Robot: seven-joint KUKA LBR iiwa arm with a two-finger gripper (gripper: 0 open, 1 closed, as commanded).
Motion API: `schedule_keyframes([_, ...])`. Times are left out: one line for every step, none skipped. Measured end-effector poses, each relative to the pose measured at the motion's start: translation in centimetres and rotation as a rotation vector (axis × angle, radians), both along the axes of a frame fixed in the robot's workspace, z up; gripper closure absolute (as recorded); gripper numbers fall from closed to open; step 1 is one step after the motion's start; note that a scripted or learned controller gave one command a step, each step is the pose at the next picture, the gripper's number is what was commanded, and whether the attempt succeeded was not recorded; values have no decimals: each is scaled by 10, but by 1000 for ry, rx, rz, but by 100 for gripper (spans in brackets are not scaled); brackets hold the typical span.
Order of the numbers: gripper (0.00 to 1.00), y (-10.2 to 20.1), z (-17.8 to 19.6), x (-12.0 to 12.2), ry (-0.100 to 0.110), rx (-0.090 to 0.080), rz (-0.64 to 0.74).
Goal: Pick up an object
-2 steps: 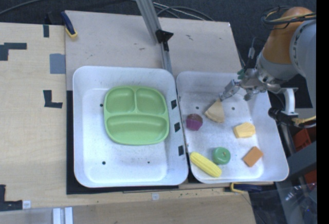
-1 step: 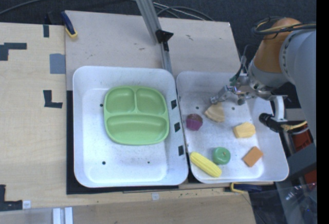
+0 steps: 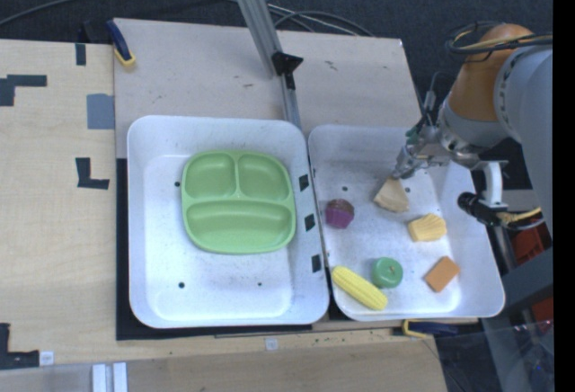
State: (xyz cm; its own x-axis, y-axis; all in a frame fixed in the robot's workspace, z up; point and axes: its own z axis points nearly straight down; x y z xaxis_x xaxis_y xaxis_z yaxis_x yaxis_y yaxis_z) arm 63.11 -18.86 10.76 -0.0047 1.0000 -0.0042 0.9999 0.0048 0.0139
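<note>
one claw (image 3: 406, 167) hangs over the right bin (image 3: 476, 291), its tip just above a tan wedge (image 3: 391, 196); its grip cannot be told. the wedge's long axis slants toward the claw. nearby lie a ridged yellow block (image 3: 427, 227), purple ball (image 3: 339, 213), green round (image 3: 388, 271), orange block (image 3: 441, 274) and bumpy corn cob (image 3: 359, 288).

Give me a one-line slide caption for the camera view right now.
Robot hand poised over the tan wedge-shaped toy in the right white bin; green divided plate in the left white bin.
</note>
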Motion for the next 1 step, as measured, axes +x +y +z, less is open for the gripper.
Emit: schedule_keyframes([100,0,63,-3,8,2,-3])
